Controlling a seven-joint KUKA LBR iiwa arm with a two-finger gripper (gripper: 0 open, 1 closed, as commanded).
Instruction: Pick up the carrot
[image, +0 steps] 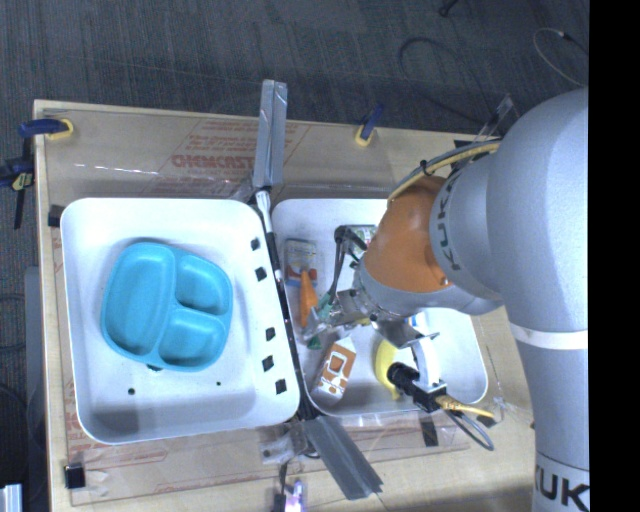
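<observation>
Arm low over the right bin, its gripper close to the carrot.

The grey arm (520, 220) with the orange band reaches in from the right and bends down into the right bin (470, 345). The gripper (328, 312) is at the left side of this bin, and I cannot tell how it is set because the wrist hides much of it. The carrot (306, 298) lies just beside the gripper, near the wall between the two bins, pointing along that wall. Below it lies a small orange and white box (337, 370), and a yellow thing (385, 360) is near it. The left bin (90, 400) holds a blue divided plate (165, 305).
</observation>
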